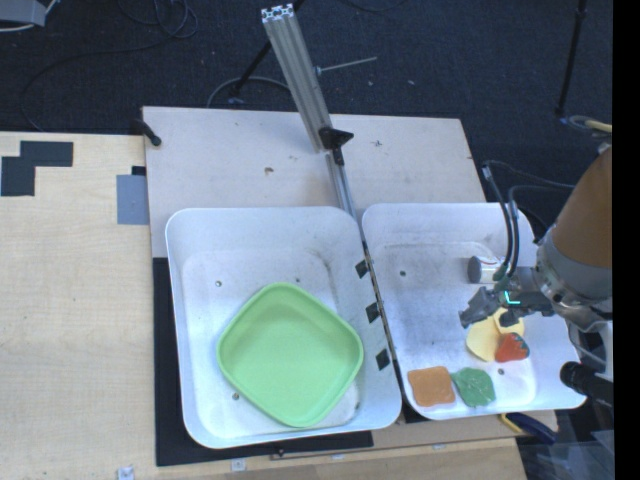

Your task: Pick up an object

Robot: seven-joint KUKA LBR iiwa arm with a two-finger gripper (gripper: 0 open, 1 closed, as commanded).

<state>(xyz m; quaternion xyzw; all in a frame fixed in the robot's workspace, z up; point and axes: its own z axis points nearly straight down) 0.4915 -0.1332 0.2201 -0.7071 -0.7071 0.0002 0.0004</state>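
Observation:
In the right bin [420,238] lie a pale yellow piece [484,339], a red piece [512,348] on its right edge, an orange square [431,385] and a green lump [473,386] near the front wall. My gripper [487,307] hangs low over the right side of this bin, directly above the yellow piece's upper edge. Its dark fingers point down and left, and a small teal light glows on the wrist. Nothing visibly sits between the fingers.
The left bin [200,258] holds a light green square plate [290,353] toward its front. A metal strut [300,68] slants up from the divider between the bins. The arm's body [585,238] and cables crowd the right bin's right rim.

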